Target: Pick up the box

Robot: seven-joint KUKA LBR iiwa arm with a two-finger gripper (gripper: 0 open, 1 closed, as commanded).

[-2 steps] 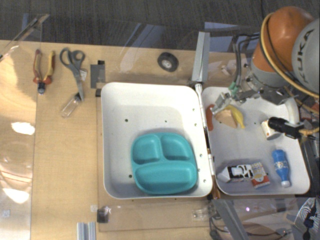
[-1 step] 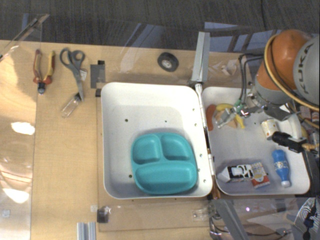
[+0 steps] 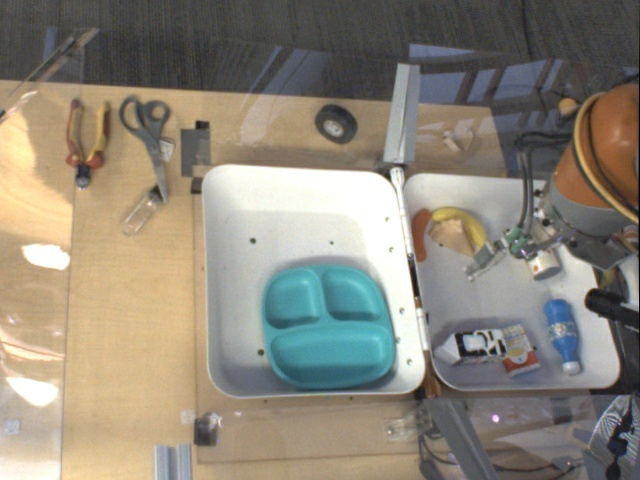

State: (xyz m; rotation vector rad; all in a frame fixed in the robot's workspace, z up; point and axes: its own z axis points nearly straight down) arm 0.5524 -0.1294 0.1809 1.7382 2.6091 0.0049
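While its print is too small to read, the box (image 3: 490, 345) lies below the end effector (image 3: 483, 263), whose opening I cannot tell; banana (image 3: 459, 228) just above, blue bottle (image 3: 562, 335) lower right.

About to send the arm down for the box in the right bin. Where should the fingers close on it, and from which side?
The box lies flat near the right bin's front wall, long axis roughly left to right. Coming straight down from above and closing across its short width near the middle looks best. The bottle lies to its right, so stay off that end. The gripper sits up by the banana.
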